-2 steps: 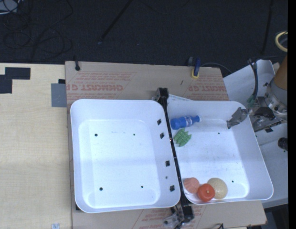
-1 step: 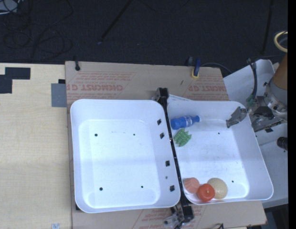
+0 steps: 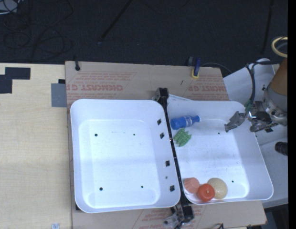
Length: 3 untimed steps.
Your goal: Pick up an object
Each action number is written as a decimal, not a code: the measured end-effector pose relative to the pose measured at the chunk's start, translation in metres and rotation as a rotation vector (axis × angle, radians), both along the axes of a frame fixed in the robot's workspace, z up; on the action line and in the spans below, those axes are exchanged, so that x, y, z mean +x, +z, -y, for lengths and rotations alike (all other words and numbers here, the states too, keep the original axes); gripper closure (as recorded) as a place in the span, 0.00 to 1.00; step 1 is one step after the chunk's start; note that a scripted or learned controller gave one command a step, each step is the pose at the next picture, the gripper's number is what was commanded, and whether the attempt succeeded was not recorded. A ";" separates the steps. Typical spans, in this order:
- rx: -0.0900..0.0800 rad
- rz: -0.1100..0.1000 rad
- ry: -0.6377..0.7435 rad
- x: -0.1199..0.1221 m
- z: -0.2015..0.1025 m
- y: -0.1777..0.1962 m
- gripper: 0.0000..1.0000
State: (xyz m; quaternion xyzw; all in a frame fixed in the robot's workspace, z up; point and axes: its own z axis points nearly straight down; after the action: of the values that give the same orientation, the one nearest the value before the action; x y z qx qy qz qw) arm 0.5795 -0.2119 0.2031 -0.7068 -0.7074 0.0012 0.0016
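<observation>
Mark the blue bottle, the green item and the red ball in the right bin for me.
blue bottle (image 3: 182, 122), camera view, on its body.
green item (image 3: 182, 138), camera view, on its middle.
red ball (image 3: 206, 192), camera view, on its top.

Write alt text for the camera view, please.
A robot gripper hangs over the right bin, which holds a blue bottle, a green piece and three round items in the near corner. The left bin sits beside it.
</observation>
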 end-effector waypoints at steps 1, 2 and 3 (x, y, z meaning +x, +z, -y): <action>0.000 0.001 0.001 0.001 0.000 0.010 1.00; 0.003 -0.003 0.001 -0.048 -0.043 -0.002 1.00; 0.002 0.002 0.005 -0.020 -0.099 -0.010 1.00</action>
State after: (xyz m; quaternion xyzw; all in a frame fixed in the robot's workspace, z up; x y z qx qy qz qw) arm 0.5600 -0.1126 0.1932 -0.7051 -0.7091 0.0000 0.0016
